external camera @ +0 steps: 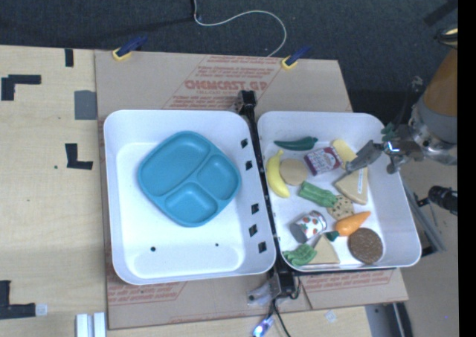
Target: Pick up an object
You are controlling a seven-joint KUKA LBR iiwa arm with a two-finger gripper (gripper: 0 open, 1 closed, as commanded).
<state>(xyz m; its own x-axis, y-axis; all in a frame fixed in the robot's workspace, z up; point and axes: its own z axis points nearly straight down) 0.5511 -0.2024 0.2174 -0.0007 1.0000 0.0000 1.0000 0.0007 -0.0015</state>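
Nearest the camera, the brown cookie (365,245) and carrot (351,222) sit low in the right bin (401,201). Farther up, the gripper (358,164) hovers empty, fingers pressed together, just over the cheese wedge (355,187), which lies right below its tip.

The two white bins (119,201) look like smooth moulded plastic with a soft sheen. In the left one lies a blue divided tray (189,178), plastic too, matt and even. The toy foods in the right bin look like plastic: a glossy yellow banana (276,176), a shiny green pepper (296,143), a rough brown cookie (366,245). Under the bins lies a sheet of matt brown cardboard (216,79) with red print, on the pale wood-look bench (44,201). The gripper (372,155) looks like dull grey metal.
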